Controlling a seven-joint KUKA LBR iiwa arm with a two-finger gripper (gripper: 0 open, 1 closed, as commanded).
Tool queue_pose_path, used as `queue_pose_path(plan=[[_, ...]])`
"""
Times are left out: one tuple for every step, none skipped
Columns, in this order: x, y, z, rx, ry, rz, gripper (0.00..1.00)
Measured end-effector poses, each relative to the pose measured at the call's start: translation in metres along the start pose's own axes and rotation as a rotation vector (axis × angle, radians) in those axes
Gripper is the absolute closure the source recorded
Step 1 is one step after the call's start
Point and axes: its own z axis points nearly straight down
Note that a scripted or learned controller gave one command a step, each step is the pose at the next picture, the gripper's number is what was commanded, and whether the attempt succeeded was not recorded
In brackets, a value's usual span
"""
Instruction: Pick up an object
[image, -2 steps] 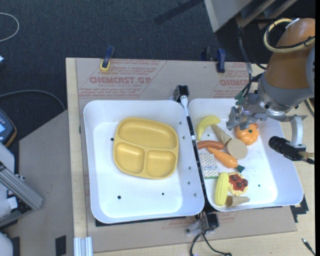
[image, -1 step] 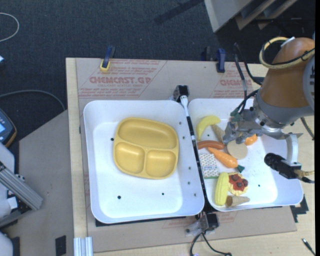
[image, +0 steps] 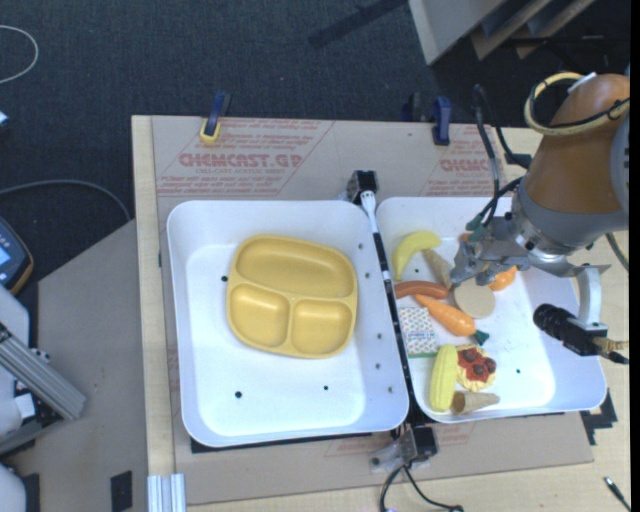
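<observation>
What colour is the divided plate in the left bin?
Yellow; the divided plate shows plainly in the camera view.

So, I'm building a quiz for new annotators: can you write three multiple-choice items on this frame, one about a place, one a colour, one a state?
1. Where does the yellow divided plate lie?
A. in the left bin
B. in the right bin
C. on the floor

2. What colour is the carrot in the right bin?
A. blue
B. orange
C. white

3. Where is the pincer relative to the bins?
A. over the left bin
B. down among the toy foods in the right bin
C. raised clear of the bench

Answers:
1 A, the plate sits alone in the left bin.
2 B, the carrot is plainly orange, beside the corn cob.
3 B, the pincer is low over the right bin, near the banana.
</observation>
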Motion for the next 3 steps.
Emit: queue_pose_path(plan=[[0.005,0.003,-0.005,-0.003,-0.001,-0.002,1.00],[-0.003,-0.001,-0.001,0.000,0.000,0.000,1.00],[0.005,-0.002,-0.017,-0.004,-0.001,-0.002,1.00]])
